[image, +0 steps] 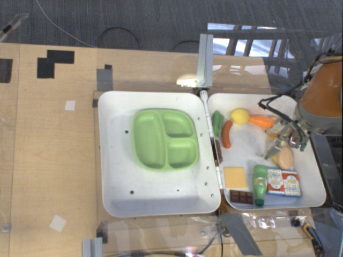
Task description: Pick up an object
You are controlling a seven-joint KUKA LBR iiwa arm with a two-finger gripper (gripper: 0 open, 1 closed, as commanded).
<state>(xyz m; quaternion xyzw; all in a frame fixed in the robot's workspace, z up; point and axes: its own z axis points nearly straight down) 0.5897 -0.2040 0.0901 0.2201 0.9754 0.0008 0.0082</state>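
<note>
The right bin holds several toy foods: a green vegetable, a red sausage, a yellow lemon, an orange carrot, a beige egg-like piece, a cheese slice, a chocolate bar, a green bottle and a printed box. My gripper hangs over the right bin's right side, just above the beige piece. It stands open, with nothing between its fingers. The arm hides the bin's far right corner.
The left bin holds a light green divided plate near its middle. A metal post stands behind the seam between the bins. Black cables loop by the wrist.
</note>
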